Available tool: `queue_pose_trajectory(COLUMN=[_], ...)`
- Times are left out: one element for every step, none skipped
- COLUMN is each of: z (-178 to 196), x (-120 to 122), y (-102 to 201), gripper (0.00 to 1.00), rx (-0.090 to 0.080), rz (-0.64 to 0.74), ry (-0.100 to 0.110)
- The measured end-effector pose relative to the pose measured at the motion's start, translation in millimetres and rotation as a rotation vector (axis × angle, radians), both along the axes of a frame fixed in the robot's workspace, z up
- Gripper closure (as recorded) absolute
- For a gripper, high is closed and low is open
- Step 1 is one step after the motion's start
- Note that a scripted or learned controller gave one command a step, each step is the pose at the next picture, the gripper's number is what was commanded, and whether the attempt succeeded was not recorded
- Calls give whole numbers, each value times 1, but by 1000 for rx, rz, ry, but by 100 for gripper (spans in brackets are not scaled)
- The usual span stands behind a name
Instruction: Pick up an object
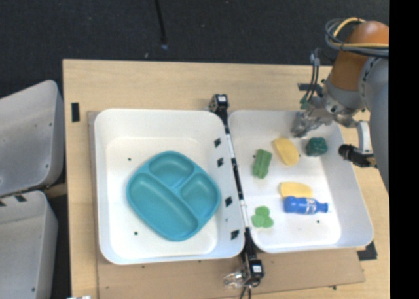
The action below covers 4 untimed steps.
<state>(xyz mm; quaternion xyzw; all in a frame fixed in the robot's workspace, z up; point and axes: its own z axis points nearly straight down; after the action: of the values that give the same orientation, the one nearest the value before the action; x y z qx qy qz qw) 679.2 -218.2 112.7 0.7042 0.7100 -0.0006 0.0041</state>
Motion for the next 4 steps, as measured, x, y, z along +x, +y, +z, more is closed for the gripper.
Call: queue_pose_trajectory(z=[51,94,154,160], x=[9,6,8,0], y=[-6,-9,-6,36], gripper=[100,100,100,100], rx=[6,5,6,4], rz=[0,-3,-3,-7], ry=[3,2,3,3])
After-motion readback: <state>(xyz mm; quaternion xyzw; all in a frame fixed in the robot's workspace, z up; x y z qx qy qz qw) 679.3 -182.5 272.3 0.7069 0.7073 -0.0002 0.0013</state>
